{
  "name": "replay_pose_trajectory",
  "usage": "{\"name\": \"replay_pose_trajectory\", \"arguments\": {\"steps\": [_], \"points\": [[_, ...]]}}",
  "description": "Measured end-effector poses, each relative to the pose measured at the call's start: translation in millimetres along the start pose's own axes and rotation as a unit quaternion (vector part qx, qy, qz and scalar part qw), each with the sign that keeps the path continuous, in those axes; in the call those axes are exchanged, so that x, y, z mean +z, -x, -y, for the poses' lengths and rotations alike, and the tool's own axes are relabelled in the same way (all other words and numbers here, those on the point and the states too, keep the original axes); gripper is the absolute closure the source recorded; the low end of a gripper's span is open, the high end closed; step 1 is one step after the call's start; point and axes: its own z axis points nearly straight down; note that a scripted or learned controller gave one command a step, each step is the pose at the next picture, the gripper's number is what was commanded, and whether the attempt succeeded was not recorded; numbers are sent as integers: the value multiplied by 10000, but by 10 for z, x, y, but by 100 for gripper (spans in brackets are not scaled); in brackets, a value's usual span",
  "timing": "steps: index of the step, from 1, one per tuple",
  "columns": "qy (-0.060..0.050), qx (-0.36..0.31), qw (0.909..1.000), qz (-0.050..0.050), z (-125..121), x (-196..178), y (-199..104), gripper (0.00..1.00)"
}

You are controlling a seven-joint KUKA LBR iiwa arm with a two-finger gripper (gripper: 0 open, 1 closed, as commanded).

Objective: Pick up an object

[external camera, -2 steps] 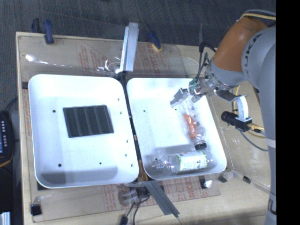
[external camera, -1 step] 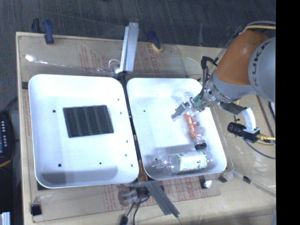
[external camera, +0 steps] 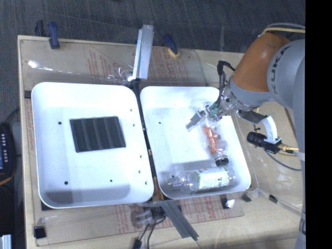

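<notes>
Bottle (external camera: 213, 140), small, clear, with orange contents and a dark cap, is lying in the right bin (external camera: 166, 139) near its right wall, pointing along that wall. Just above the bottle's upper end, the claw (external camera: 203, 116) is hovering inside the same bin; whether its fingers are open or closed cannot be determined. A larger clear bottle (external camera: 205, 180) with a white label is lying along the right bin's near wall. The left bin (external camera: 46, 139) is carrying a dark ribbed panel (external camera: 97, 134). Both bins are sitting side by side on the counter (external camera: 78, 51).
</notes>
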Motion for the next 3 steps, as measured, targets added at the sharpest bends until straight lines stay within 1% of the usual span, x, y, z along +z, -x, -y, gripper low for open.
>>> {"name": "replay_pose_trajectory", "arguments": {"steps": [1,2,3], "points": [[-14,-173,9998,-17,114,8,-57,0],[5,-281,9996,2,-7,71,3,0],[-11,-360,9993,-13,127,136,-61,0]]}}
